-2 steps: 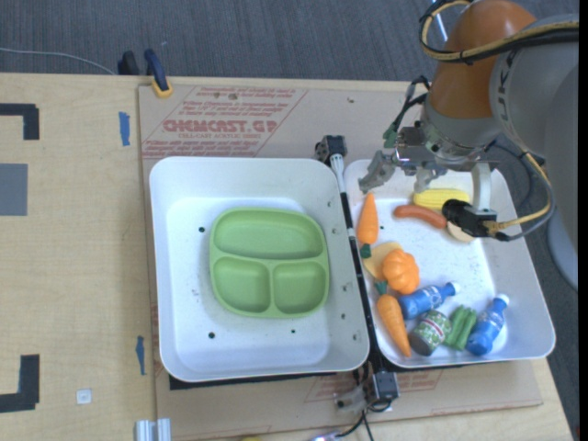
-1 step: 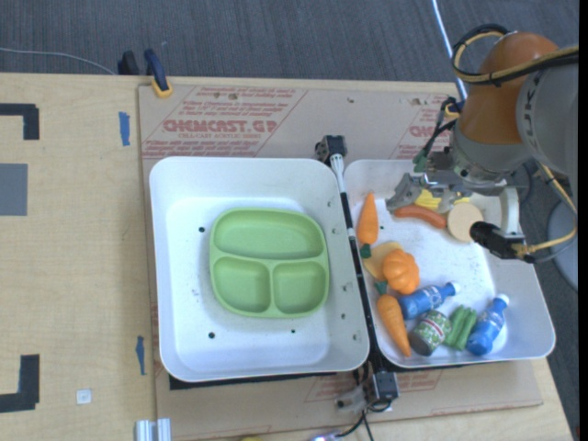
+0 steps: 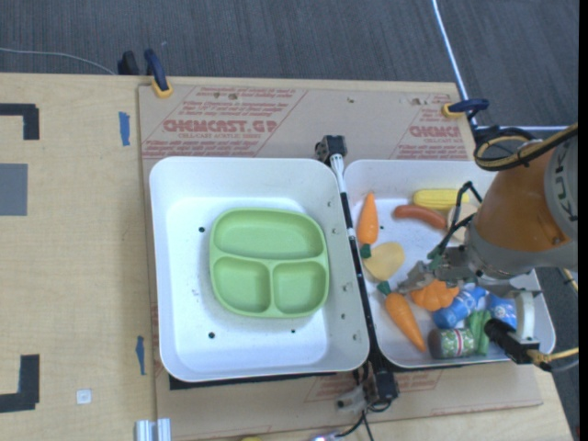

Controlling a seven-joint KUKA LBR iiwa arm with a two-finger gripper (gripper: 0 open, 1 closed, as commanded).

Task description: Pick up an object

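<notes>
My gripper (image 3: 428, 276) hangs low over the middle of the right bin (image 3: 528, 352), right above an orange toy (image 3: 435, 295) and just right of a pale yellow chip-shaped piece (image 3: 384, 260). An orange carrot (image 3: 367, 217) lies by the bin's left wall, and a second carrot (image 3: 403, 319) lies near the front. A red chili (image 3: 419, 215) and a yellow corn cob (image 3: 435, 197) sit at the back. A blue object (image 3: 458, 310) and a green can (image 3: 459, 342) lie front right, partly under the arm (image 3: 514, 214).
The left bin (image 3: 179, 246) holds a green three-compartment plate (image 3: 269, 263). A black clamp (image 3: 330, 147) sits at the back between the bins. Cables run behind the arm at the right.
</notes>
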